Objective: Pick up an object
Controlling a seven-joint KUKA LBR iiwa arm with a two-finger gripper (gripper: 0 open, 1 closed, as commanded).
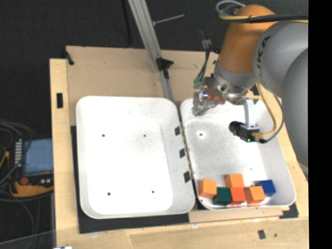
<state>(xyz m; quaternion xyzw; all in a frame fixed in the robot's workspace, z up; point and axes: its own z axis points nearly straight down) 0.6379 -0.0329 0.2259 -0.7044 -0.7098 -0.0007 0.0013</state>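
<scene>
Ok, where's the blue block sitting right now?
The blue block sits in the right bin, at its near right corner, rightmost of the cluster, just right of an orange block. The gripper is at the bin's far left corner.

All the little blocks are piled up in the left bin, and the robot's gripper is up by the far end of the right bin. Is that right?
Not quite. The camera view shows the blocks clustered in the near end of the right bin, not the left bin. The rest holds: the gripper is up by the right bin's far end.
</scene>
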